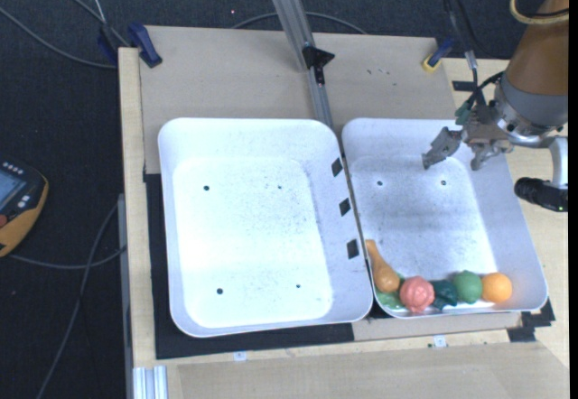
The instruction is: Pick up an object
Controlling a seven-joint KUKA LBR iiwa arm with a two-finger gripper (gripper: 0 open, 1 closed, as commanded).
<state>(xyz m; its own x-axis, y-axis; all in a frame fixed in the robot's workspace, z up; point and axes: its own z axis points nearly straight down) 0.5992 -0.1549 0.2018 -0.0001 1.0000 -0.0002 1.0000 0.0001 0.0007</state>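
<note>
The tool hangs over the upper part of the right bin, fingers spread and holding nothing. The toy fruit, with the orange ball, sits along the bin's lower edge, well apart. This looks like the approach; next it must travel down-frame and descend.

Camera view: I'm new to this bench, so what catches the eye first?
A bright cluster of toys along the right bin's near edge: an orange carrot, a pink ball, a green piece and an orange ball. The gripper hangs with fingers spread above that bin's far end.
</note>
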